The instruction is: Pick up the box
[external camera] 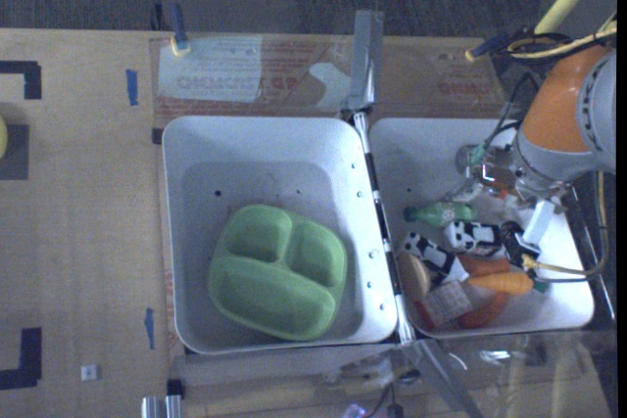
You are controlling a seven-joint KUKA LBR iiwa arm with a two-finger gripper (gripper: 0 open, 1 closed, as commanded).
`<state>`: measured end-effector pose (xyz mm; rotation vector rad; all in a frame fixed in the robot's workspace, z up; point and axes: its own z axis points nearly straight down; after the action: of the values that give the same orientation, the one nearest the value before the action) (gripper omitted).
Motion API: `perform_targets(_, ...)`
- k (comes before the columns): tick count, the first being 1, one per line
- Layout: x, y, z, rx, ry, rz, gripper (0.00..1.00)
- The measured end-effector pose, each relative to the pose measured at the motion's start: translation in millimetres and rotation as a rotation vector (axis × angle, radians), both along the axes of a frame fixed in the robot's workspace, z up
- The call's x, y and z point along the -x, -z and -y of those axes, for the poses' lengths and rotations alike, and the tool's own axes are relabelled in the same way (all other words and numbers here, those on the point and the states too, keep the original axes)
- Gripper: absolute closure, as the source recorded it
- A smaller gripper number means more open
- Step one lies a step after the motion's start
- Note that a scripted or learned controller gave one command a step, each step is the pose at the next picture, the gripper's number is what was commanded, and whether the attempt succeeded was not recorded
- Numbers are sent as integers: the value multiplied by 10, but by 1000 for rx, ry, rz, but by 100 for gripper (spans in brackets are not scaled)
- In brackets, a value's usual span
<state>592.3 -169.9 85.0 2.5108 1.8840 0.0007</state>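
The small tan cardboard box (pixel 447 301) lies tilted at the near edge of the right white bin (pixel 421 147), its long axis seemingly running diagonally, wedged against an orange carrot toy (pixel 505 283) and a black-and-white cow toy (pixel 470 235). Such crowding could spoil a grasp. Beyond, the tool (pixel 495 173) hovers; whether it is spread cannot be told.

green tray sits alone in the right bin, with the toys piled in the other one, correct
Not quite: the camera view shows the green tray alone in the left bin. The toys are piled in the right bin.
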Motion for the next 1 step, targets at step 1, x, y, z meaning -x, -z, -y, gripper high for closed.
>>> perform_targets(1, -13, -113, 0, 1, 1, 4, 100)
